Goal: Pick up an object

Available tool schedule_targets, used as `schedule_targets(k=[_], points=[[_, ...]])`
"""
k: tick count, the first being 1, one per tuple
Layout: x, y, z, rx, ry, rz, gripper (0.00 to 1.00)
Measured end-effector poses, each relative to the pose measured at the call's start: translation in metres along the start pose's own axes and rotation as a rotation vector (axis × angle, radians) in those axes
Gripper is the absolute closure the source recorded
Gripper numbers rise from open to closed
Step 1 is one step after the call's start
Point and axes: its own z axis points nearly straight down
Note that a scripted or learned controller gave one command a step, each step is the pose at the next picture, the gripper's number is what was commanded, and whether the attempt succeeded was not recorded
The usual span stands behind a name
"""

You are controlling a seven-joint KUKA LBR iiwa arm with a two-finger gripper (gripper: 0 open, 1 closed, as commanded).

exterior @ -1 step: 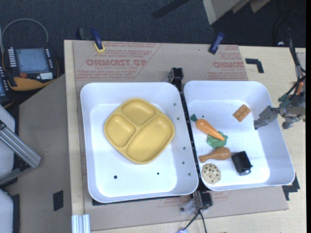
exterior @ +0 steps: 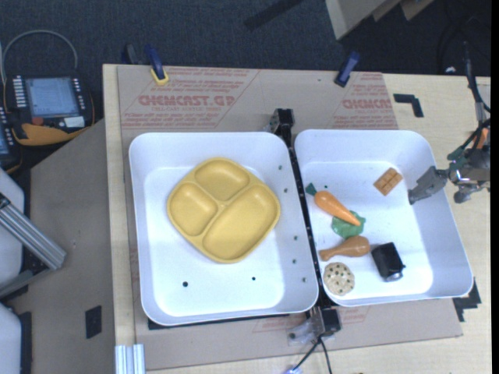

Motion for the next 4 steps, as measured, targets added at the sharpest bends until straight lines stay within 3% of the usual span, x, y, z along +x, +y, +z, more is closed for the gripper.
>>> schedule_targets(k=[1, 3, 4], points=[[0.004, -0.008, 0.046, 0.006, 0.003, 0.0, 0.0], [-0.002, 0.006, 0.15, 0.006, 0.003, 0.0, 0.0], [-0.003, 0.007, 0.137, -0.001, -0.001, 0.001, 1.0]])
